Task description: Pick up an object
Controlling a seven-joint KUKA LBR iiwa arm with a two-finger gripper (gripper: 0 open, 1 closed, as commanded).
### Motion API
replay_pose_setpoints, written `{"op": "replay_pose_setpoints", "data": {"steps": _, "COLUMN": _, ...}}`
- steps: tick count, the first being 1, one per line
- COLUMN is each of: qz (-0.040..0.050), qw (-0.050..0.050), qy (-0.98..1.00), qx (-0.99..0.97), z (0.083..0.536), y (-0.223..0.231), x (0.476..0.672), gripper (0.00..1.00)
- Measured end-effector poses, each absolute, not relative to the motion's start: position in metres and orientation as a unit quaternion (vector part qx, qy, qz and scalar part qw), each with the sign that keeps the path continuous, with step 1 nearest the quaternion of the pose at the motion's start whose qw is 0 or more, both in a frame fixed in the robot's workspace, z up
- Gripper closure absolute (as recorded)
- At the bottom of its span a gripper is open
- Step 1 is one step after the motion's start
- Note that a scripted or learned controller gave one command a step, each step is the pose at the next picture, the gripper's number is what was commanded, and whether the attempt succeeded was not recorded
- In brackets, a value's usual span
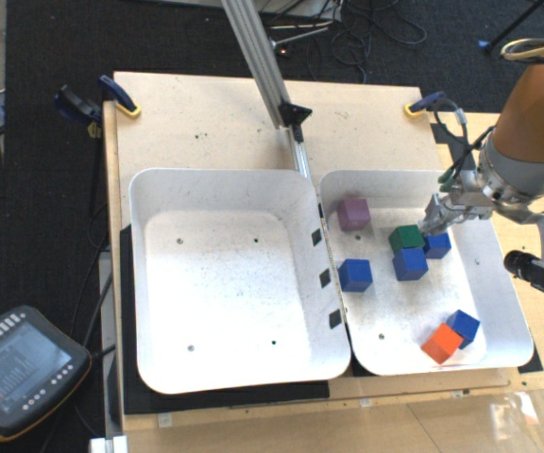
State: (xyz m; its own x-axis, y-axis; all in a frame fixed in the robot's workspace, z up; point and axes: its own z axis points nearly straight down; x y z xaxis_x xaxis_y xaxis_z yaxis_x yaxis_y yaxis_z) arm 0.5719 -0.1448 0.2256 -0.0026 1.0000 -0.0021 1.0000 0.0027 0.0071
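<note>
the metal two-finger pincer (pixel 434 223) hovers low in the right shallow white plastic bin (pixel 499 291), touching a small dark green cube (pixel 405 238) near the bin's middle; grip state unclear.

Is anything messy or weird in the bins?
Nothing looks spilled or broken. The blocks sit loosely scattered in the right bin: a purple block, a green block, blue blocks, and an orange block touching a blue one.
</note>
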Motion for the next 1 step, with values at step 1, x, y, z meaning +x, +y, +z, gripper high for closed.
{"op": "replay_pose_setpoints", "data": {"steps": 1, "qz": 0.0011, "qw": 0.001, "qy": 0.710, "qx": 0.705, "z": 0.2197, "y": -0.0998, "x": 0.5882, "gripper": 1.00}}
